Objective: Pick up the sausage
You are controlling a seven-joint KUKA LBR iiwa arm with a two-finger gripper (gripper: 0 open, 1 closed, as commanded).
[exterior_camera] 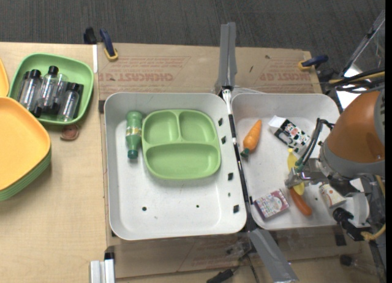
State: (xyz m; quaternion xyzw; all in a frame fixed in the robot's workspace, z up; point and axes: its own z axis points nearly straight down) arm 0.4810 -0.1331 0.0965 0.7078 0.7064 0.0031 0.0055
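Bench with two white bins; arm working over the right bin near the sausage.

Far left, stacked orange plates (21, 147) are sitting beside a green tray (82, 73) holding small dark-capped bottles (49, 92). The left bin (177, 214) is carrying a green bottle (133, 133) lying just beside a green divided plate (181, 143). The right bin (269, 107) is holding a carrot (252, 136) near its left wall, a black-and-white packet (291, 132) toward the back, a purple packet (271, 204) at the front, a yellow item (293, 160), and the orange-red sausage (301, 203) lying just right of the purple packet. The gripper (299, 176) is hovering just above the sausage; whether its jaws are open or closed cannot be told.
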